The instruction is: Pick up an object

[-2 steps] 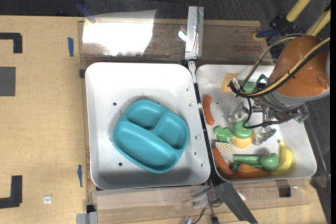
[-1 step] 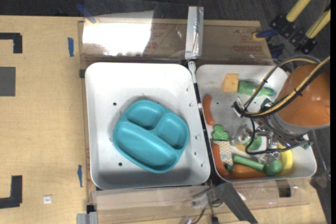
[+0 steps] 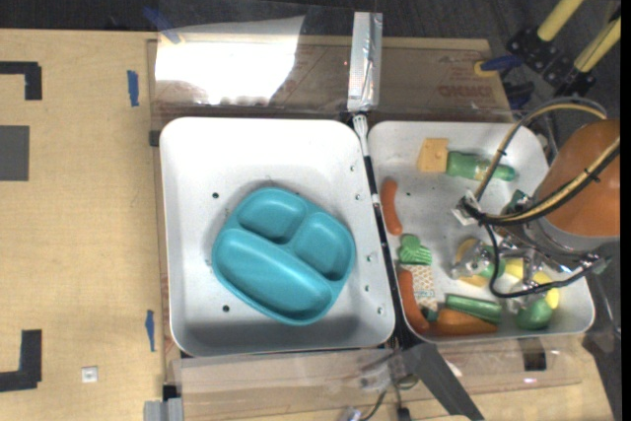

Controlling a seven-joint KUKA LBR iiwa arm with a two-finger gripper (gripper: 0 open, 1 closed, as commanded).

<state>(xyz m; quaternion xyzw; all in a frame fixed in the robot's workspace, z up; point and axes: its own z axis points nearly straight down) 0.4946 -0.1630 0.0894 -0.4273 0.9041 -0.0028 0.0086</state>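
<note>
The right bin holds several toy foods. A tan block and a green tube lie near its far wall. Along the left wall lies a red sausage, with a green leafy piece below it. A green cucumber, an orange carrot, a green round piece and a yellow piece sit near the front. My gripper is low in this bin, in among the front pile, wrapped in cables. Nothing is visibly lifted.
The left bin holds a teal divided plate. A metal divider and a clear sheet stand behind the bins. The orange band of the arm hangs over the right bin's right edge. Tan bench surface lies to the left.
</note>
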